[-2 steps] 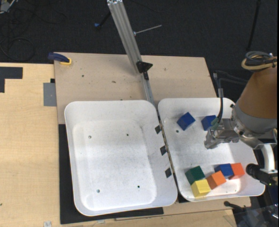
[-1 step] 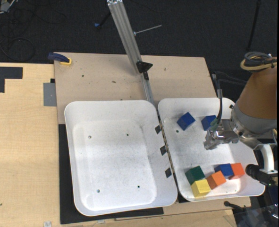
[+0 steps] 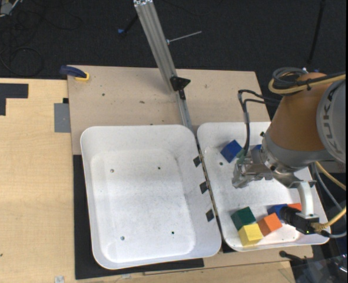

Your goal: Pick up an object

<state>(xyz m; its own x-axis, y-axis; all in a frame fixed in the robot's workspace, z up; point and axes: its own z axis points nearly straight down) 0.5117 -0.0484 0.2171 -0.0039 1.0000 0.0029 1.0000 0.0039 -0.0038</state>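
Observation:
The right bin point(image 3: 218, 214) holds several small blocks. A blue block point(image 3: 231, 151) lies near its back left. A dark green block point(image 3: 242, 217), a yellow block point(image 3: 250, 233) and an orange block point(image 3: 272, 223) cluster at the front, with another blue piece point(image 3: 278, 210) beside a red one point(image 3: 292, 207). My gripper point(image 3: 245, 173) hangs over the middle of the right bin, just right of and in front of the blue block, under the orange band of the arm point(image 3: 300, 114). Nothing shows between its fingers.
The left bin point(image 3: 141, 199) sits beside the right one, with black clips point(image 3: 203, 187) along the shared edge. A slanted aluminium rail point(image 3: 162, 52) rises behind the bins. Cables loop near the arm at the right.

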